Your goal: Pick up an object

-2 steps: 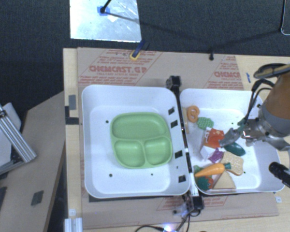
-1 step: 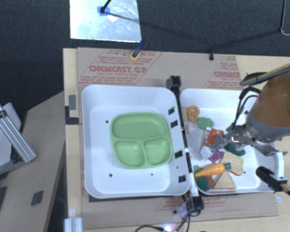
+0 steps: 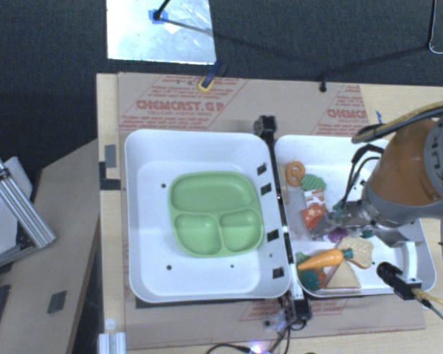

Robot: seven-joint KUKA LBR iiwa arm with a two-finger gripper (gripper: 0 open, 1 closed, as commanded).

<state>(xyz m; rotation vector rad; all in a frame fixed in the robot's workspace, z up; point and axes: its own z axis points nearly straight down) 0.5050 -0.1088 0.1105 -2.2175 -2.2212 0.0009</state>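
Observation:
The right bin point(image 3: 332, 144) holds several toy foods. An orange ring point(image 3: 294, 172) and a green leafy piece point(image 3: 313, 184) lie at its far left. A red and white piece point(image 3: 313, 214) sits mid-left. In the near corner are an orange carrot point(image 3: 323, 259), a bread slice point(image 3: 362, 253) and a beige wedge point(image 3: 345, 277). My gripper point(image 3: 341, 218) reaches in from the right and hangs low over the middle of this bin. It is just right of the red and white piece and above a purple piece point(image 3: 335, 235) that it partly hides.
The left bin point(image 3: 144, 198) carries a green divided plate point(image 3: 214, 214). A black-clipped divider point(image 3: 273, 198) separates the two bins. The arm's grey wrist and orange band point(image 3: 402, 164) cover the right half of the right bin.

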